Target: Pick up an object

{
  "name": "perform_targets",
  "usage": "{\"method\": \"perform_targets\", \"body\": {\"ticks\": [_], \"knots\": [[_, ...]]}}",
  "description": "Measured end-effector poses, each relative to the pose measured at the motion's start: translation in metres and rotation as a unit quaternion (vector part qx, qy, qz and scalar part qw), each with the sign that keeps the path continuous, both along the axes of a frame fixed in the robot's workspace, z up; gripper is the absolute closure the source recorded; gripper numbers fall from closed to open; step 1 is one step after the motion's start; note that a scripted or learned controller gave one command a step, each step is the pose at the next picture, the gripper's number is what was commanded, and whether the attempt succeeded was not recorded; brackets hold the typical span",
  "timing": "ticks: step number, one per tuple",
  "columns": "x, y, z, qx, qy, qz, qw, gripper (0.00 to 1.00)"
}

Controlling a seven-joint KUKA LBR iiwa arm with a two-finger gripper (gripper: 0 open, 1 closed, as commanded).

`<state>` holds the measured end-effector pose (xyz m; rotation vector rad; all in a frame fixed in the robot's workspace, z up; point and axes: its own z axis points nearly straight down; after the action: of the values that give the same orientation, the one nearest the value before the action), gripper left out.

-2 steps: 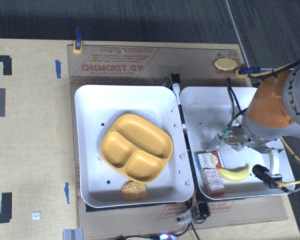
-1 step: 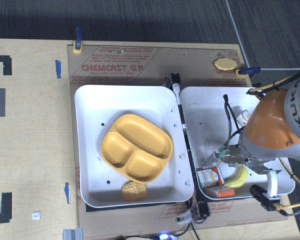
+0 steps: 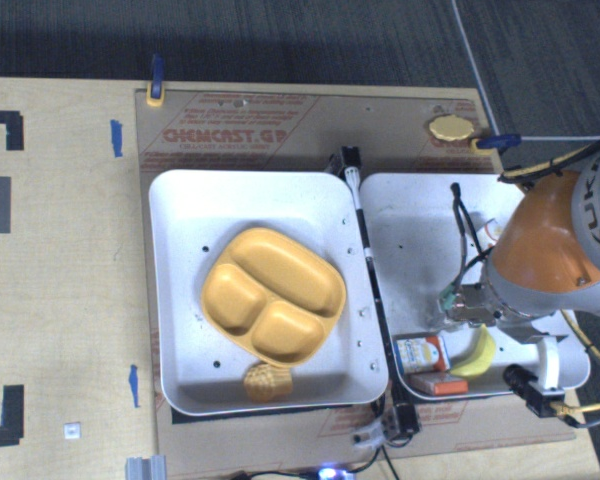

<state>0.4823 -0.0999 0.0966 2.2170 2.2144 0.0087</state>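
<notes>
Just below end effector (image 3: 467,308), banana (image 3: 477,353)

Even, fairly bright overhead light falls on the surface (image 3: 60,298), with no hard shadows. The left white bin (image 3: 175,268) shows soft glare along its rim and a faint shade beside the yellow divided tray (image 3: 272,293), whose glossy top carries pale highlights. The picture is slightly soft overall, and the dark floor (image 3: 280,18) at top looks grainy.
</notes>
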Motion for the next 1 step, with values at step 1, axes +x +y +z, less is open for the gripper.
{"method": "perform_targets", "body": {"ticks": [1], "knots": [[0.0014,-0.0576,-0.0101,-0.0002,0.002,0.0,1.0,1.0]]}}
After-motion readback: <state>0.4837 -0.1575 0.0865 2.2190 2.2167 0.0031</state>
